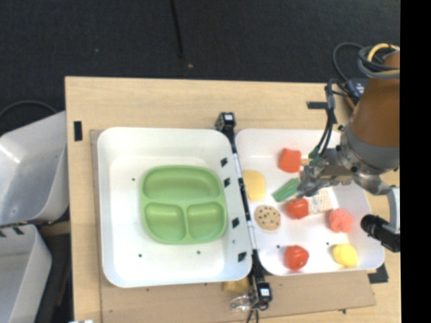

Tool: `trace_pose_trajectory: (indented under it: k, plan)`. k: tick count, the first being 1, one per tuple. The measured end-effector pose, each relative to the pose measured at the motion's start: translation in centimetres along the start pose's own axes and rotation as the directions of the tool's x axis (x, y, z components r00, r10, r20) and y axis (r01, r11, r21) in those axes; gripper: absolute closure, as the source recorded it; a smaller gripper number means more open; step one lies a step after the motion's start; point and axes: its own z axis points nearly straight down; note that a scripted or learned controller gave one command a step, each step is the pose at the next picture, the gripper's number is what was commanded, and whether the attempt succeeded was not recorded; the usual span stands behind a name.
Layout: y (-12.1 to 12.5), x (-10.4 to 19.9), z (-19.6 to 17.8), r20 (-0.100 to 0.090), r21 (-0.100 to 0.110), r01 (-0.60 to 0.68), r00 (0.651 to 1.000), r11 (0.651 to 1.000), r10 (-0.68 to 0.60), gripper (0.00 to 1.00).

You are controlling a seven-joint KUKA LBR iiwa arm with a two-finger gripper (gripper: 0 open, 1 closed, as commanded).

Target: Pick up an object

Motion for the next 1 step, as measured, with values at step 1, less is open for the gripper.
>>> trace_pose_trajectory:
  k: [1]
  plan:
    - [0.08, -0.1, -1.04, 0.0, -0.002, 0.001, 1.0, 1.0, -0.001, 1.0]
